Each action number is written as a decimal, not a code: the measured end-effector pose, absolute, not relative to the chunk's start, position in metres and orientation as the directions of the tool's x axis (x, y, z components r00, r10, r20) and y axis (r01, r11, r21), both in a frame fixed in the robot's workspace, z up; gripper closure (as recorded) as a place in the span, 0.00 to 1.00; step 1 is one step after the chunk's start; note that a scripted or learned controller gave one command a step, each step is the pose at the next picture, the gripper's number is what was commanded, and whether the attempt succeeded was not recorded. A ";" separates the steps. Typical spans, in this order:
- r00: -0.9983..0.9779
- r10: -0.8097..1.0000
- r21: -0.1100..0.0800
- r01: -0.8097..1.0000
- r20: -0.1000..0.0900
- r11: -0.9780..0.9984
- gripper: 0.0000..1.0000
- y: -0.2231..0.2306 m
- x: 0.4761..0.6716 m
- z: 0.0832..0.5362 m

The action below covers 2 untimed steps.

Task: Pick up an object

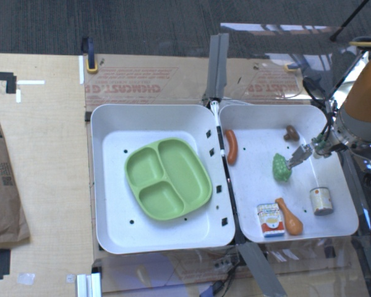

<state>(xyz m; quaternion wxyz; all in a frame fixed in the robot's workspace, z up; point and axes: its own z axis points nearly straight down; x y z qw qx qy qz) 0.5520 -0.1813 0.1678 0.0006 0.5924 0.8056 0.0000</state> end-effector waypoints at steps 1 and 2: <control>-0.344 0.939 0.001 0.939 -0.001 0.344 0.00 -0.172 0.586 0.092; -0.340 0.940 0.001 0.940 -0.002 0.340 1.00 -0.174 0.586 0.101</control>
